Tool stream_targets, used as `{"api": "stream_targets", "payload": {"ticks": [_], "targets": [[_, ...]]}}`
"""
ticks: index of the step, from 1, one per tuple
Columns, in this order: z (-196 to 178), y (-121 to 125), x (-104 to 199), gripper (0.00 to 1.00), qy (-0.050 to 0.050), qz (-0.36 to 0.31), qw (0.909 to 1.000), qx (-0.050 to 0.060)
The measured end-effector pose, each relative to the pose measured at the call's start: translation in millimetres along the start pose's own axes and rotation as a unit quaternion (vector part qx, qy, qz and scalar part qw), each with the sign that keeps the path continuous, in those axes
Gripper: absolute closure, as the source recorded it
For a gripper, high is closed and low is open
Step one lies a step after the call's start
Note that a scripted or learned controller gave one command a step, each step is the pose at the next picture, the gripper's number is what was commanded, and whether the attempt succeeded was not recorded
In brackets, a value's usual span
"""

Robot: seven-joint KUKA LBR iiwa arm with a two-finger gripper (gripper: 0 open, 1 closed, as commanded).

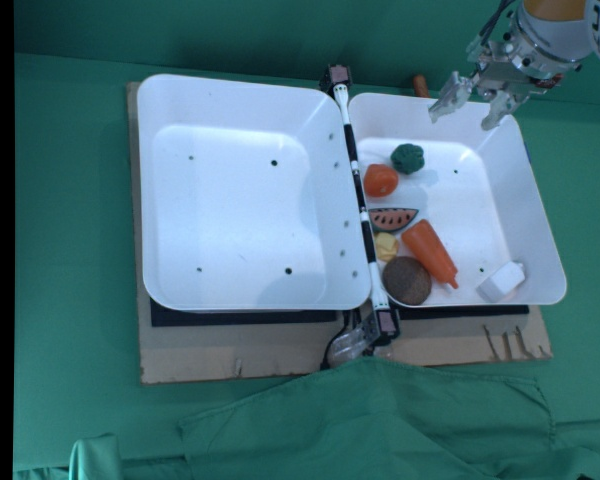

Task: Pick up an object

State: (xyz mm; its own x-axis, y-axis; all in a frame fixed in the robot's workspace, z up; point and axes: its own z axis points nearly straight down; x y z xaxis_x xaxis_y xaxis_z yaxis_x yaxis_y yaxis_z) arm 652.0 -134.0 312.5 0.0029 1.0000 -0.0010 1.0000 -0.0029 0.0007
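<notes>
Hand (474,101) open and empty above right bin's (540,233) far rim, toys clustered along its left wall.

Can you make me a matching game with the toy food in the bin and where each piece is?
Things:
1. broccoli
2. watermelon slice
3. carrot
4. white block

Places:
A. near right corner of the right bin
B. farthest back of the food
C. just right of the brown round piece
D. between the tomato and the small yellow piece

Pairs: 1-B, 2-D, 3-C, 4-A
</notes>
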Motion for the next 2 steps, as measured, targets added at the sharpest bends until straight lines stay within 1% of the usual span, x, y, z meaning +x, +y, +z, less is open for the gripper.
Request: {"api": "stream_targets", "payload": {"ticks": [1, 2], "targets": [[57, -84, -26, 0.00, 0.000, 0.003, 1.0000, 0.005], [26, 16, -34, 0.00, -0.002, -0.002, 1.0000, -0.005]]}}
